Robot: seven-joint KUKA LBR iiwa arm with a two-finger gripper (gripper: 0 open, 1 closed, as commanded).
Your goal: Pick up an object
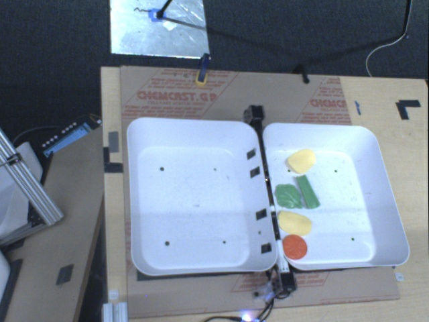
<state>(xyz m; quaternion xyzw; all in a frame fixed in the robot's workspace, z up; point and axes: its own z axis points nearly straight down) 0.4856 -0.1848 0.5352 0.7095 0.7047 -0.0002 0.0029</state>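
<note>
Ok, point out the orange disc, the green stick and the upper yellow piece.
orange disc point(295, 247), camera view, its middle.
green stick point(308, 191), camera view, mid-length.
upper yellow piece point(301, 160), camera view, its middle.

This is a robotics lab or test cell. A plywood bench point(221, 89) carries two shallow white bins point(194, 200) clamped side by side over printed cardboard, with loose cables point(392, 35) crossing dark carpet, an aluminium frame rail point(30, 190) at the left, and a metal plate point(159, 17) on the floor.
</note>
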